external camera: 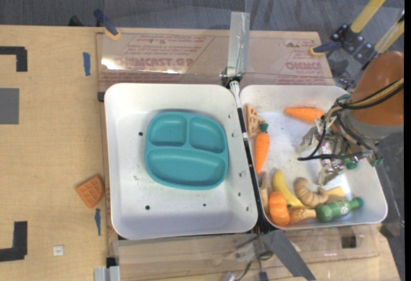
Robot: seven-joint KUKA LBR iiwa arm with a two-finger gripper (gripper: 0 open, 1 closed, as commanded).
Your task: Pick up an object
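Orange-banded arm hangs its tool (331, 161) low over the right bin (379, 209), apparently hunting toys; its grip state cannot be told.

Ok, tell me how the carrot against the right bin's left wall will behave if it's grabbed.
The carrot looks like smooth, rigid toy plastic, so probably light and somewhat slippery. Its rounded, tapering body may roll or slide out of a pinch near the tip. Lying against the right bin's wall, it likely leaves little finger room on that side.
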